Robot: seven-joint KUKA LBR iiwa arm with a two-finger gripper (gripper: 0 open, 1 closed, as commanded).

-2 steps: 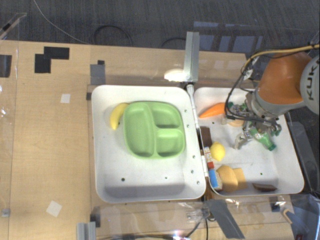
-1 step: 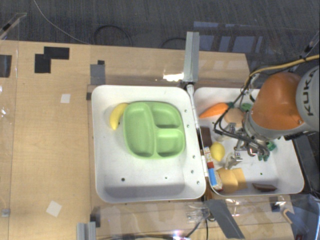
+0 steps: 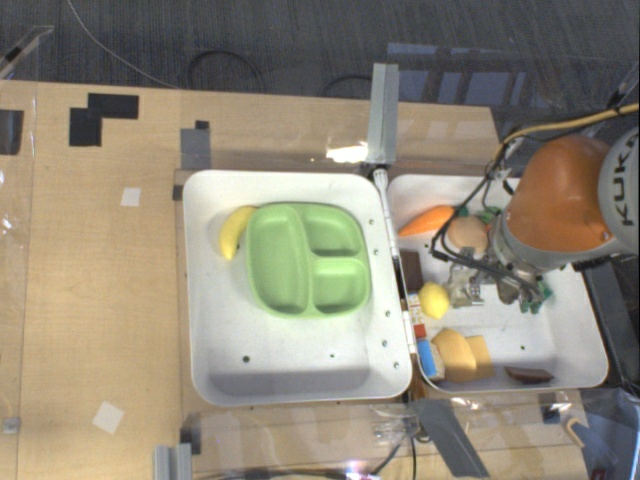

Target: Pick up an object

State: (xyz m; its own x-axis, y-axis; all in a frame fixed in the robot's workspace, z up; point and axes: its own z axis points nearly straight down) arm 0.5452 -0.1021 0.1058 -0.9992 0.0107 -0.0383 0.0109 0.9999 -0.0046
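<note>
Slanting up-right: carrot (image 3: 428, 219), right bin (image 3: 560, 353).

Partial white lettering "KU" (cut by the frame edge) on the grey arm (image 3: 622, 183)

Smooth matt green plastic for the divided tray (image 3: 305, 260) inside the glossy white left bin (image 3: 290, 378); pale wood-grain bench (image 3: 90, 298) beside that bin.

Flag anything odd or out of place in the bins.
Nothing looks spilled or broken. The banana in the left bin lies against the green tray, outside its compartments. The other items crowd the right bin's left side.
</note>
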